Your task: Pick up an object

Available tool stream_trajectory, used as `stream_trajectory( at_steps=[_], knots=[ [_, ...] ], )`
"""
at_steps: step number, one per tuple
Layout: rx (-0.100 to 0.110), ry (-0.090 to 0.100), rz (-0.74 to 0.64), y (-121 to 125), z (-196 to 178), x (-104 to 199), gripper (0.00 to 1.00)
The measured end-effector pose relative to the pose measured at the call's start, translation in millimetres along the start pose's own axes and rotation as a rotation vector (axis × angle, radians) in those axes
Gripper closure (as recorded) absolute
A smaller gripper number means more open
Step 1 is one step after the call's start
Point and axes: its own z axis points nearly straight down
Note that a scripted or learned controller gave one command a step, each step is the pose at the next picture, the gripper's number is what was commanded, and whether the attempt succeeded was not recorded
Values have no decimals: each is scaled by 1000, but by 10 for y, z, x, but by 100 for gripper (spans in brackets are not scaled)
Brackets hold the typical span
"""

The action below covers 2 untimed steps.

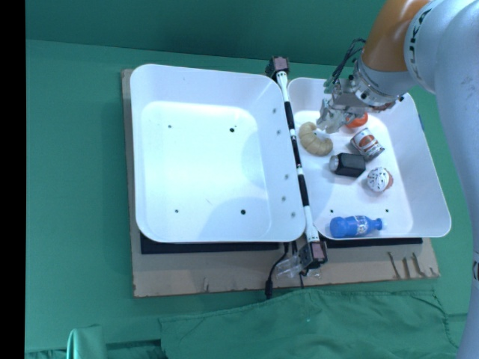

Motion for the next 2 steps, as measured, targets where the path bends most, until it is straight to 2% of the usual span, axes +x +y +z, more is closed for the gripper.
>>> stream_trajectory(
  at_steps=[1, 2],
  knots=[
    [10, 3, -5, 40, -535, -119, 100],
    [11, 3, -6, 119, -975, -152, 100]
  ],
)
